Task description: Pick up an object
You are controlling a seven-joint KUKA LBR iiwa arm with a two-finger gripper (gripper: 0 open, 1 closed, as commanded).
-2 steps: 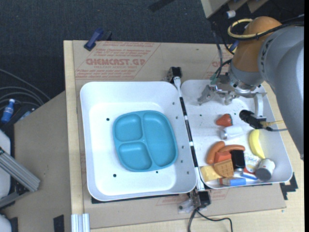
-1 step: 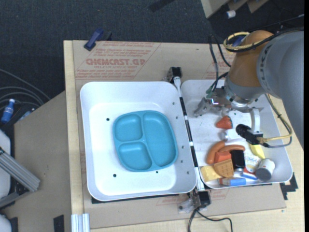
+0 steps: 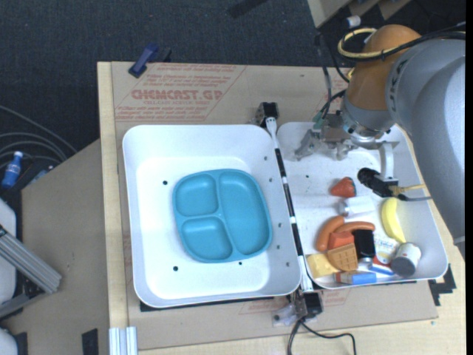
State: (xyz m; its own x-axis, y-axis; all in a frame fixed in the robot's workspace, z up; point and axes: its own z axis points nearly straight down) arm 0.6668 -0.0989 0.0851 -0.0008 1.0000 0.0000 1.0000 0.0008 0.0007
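Note:
My gripper (image 3: 322,149) hangs over the far left part of the right bin (image 3: 310,172). Its grey fingers (image 3: 301,151) are spread open with nothing between them. Loose objects lie in the near half of this bin. A small red-orange piece (image 3: 342,188) sits closest, just below and right of the gripper. Further toward the front are a yellow banana (image 3: 392,220), an orange sausage-like toy (image 3: 341,232), a black block (image 3: 363,243), a tan waffle piece (image 3: 340,259), a blue marker (image 3: 359,277) and a grey cylinder (image 3: 406,257).
The left bin (image 3: 144,168) holds a blue divided plate (image 3: 221,214). A black clip (image 3: 267,114) sits at the far end of the seam between the bins. The bulky grey arm (image 3: 432,102) covers the right bin's far right corner.

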